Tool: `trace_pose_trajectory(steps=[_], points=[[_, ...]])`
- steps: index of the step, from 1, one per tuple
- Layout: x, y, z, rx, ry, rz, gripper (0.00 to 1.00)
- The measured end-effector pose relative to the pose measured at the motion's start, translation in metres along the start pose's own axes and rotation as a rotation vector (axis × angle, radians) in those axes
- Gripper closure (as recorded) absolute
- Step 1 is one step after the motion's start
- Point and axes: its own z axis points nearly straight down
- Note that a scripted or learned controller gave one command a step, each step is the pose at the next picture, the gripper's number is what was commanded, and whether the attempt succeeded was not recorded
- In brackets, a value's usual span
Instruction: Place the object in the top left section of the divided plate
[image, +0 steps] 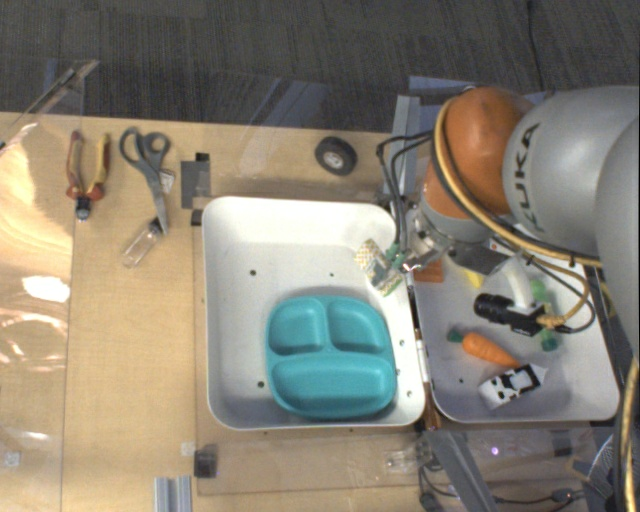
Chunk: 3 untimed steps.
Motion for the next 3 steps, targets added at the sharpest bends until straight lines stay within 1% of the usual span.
trace_pose_trajectory(steps=[1,2,3], points=[[0.057,0.013,-0.008,0.0,0.001,-0.143,1.0],[0.099,0.025,-0.006,-0.001,0.001,-0.343,1.0],[0.098,0.025,-0.006,-0.001,0.001,-0.343,0.0]])
